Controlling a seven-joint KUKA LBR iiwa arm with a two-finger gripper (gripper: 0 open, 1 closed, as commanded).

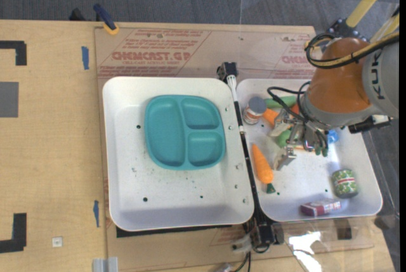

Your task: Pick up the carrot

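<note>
Carrot [261, 164] was seen lying in the right bin [365, 198], close to that bin's left wall, orange body slanting down to a green tip. It was judged light, stiff and somewhat smooth, best taken across the thick middle of its body. Just right of the carrot and slightly above it, the gripper [287, 156] was poised, apart from it, its fingers narrowly parted and nothing held. Further right in the bin a green ball [344, 182] was noted
</note>
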